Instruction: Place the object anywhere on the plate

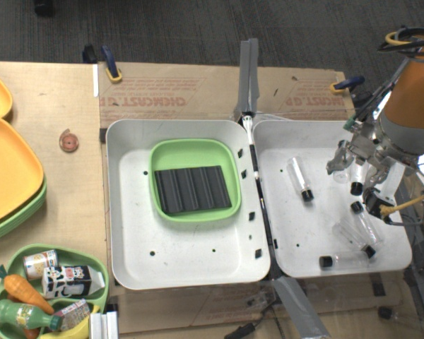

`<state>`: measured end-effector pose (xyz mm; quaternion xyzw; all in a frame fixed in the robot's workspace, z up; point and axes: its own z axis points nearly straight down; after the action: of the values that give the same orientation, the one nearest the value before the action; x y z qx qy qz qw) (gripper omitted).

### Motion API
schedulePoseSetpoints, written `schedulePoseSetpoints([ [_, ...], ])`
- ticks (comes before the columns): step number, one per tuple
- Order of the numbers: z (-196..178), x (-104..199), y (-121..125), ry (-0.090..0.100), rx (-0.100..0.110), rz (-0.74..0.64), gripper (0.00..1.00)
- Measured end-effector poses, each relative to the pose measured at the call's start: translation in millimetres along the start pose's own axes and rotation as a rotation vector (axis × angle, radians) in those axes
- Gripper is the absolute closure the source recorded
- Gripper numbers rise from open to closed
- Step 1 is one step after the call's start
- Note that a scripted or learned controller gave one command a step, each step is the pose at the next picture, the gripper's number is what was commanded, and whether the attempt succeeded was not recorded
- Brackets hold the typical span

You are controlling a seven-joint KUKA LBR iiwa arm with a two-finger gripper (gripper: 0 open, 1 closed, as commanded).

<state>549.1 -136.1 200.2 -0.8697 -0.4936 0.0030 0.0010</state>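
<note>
Smooth, faintly glossy white plastic bins (127,260). Matt green plastic plate (162,157) carrying a ribbed, dull dark-grey slab (194,189). Clear, shiny plastic tube (299,177) with black cap. Pale wood-look counter (71,104); brown cardboard (162,94).

Green plate (195,181) holding a dark ridged block (192,190) in left bin (127,260), end effector (353,162) over right bin (297,253)

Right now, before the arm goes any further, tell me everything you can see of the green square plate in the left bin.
The light green square plate looks like plastic, with rounded corners and a raised rim. It lies flat on the floor of the left shallow white bin, toward the bin's far side. A dark grey ribbed rectangular piece lies on it, slightly tilted and reaching toward the near rim. Nothing else touches the plate.
</note>
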Motion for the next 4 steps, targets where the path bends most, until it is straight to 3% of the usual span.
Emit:
schedulePoseSetpoints([
  [1, 22.8, 5.0, -26.1, 0.001, 0.001, -0.045, 1.00],
  [3, 9.8, 118.2, -31.9, 0.001, -0.003, -0.414, 1.00],
  [4, 9.9, 160.4, -62.2, 0.000, -0.001, -0.627, 1.00],
])
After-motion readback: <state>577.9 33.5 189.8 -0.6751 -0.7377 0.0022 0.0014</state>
